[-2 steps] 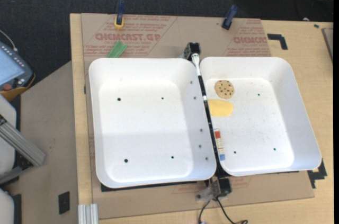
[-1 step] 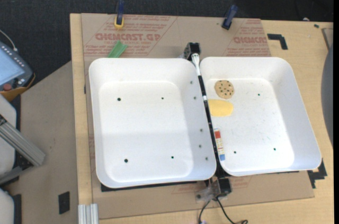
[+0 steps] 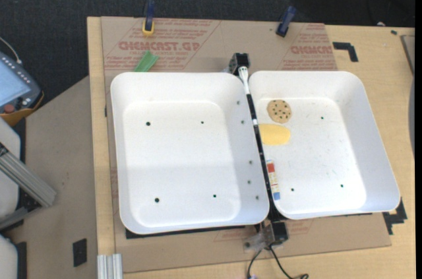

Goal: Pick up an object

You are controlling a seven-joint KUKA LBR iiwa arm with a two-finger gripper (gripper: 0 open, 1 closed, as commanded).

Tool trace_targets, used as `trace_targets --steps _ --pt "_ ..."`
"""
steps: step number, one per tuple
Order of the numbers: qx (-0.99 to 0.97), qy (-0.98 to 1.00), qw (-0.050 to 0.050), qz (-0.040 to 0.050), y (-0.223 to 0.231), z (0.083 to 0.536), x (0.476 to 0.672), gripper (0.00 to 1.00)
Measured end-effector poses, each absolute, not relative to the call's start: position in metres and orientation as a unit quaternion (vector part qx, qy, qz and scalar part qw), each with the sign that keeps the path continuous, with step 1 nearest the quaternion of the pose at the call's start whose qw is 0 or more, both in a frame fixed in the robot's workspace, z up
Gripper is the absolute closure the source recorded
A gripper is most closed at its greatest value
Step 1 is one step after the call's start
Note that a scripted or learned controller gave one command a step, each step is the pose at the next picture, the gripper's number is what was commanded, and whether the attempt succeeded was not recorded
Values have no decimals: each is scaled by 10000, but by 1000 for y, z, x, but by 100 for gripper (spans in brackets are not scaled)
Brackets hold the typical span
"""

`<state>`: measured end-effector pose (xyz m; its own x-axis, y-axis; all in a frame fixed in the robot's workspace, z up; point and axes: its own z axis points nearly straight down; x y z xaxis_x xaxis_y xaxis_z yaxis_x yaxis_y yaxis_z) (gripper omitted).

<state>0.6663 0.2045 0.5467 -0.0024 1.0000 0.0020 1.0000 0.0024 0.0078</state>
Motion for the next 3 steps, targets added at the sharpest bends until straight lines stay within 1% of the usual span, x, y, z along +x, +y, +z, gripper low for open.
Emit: trace_targets --steps 1,2,3 --pt "7065 7076 -46 -82 225 386 665 100" --pt "7083 7059 20 37 176 473 595 100" --pt "7073 7068 -46 -84 189 300 600 100"
